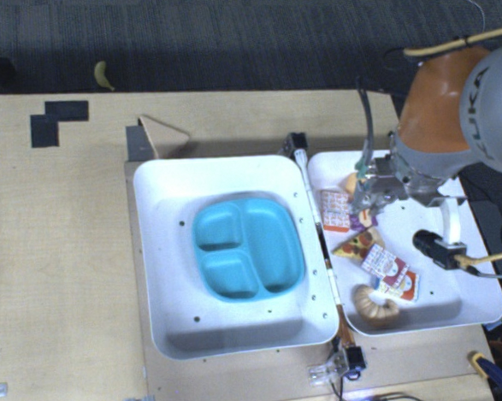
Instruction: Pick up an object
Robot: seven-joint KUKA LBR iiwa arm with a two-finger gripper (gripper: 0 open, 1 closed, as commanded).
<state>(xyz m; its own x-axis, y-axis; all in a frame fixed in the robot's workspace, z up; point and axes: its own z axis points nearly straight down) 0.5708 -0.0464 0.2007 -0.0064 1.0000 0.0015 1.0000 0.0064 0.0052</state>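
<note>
— Packet (336, 211) in red and white: how does it lie to the pincer (369, 202)?

— Just beside it, toward the left edge of the right bin (464, 311). The pincer is over the far-left part of that bin. The packet lies flat along the left wall with its print facing up. Whether the two touch I cannot tell.

— Is the pincer open or closed?

— I cannot tell; its tip is a dark blur against the white floor. The grey arm (451, 113) with its orange band covers the bin's far-right corner.

— What else lies close?

— A small orange-and-yellow thing (350, 183) sits just beside the pincer toward the far edge, too small to name. Toward the near edge lies a flat triangular piece (355, 245), yellow and red, close under the packet's lower end; touching or apart, I cannot say. Next comes a second packet (391, 273), rectangular, red and white, glossy, lying askew. By the near edge sits a brown ring (376, 307), rounded like a bagel, with something pale on top where the second packet's corner meets it.

— And beyond?

— The left bin (166, 270), white with rounded corners, holds a blue plate (246, 247) of smooth plastic with three compartments, in its middle. Both bins stand on the pale wooden table (59, 277).
</note>
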